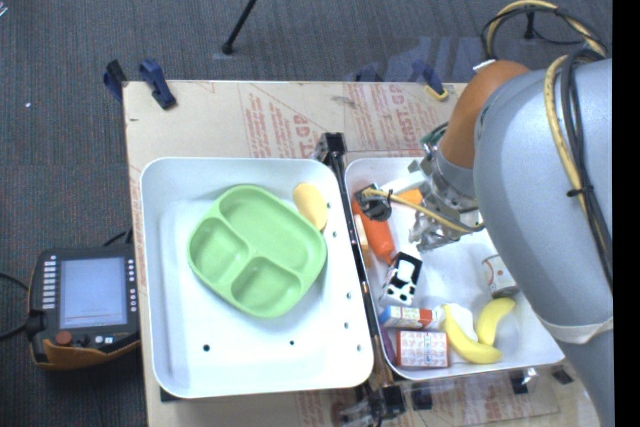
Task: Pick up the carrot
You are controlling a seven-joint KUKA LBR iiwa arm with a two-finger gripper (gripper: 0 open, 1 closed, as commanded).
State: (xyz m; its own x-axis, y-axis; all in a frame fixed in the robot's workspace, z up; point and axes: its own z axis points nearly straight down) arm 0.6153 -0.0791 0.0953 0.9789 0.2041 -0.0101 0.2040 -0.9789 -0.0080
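Tray (258, 250), green and three-part, lies in the left bin (160, 315), and a yellow piece (311, 205) touches the tray's upper right rim. Right of the tray, past the divide, the carrot (377, 237) lies in the right bin (540, 340) by its left wall. A black-and-white box (402, 277) sits just below the carrot; a banana (478, 333) lies further right. The gripper (432, 227) hangs right of the carrot, its grasp impossible to tell.

carrot (378, 237): orange, stubby
pose: lying flat, lengthwise up-down in the frame
place: right bin, upper left part, just right of centre frame
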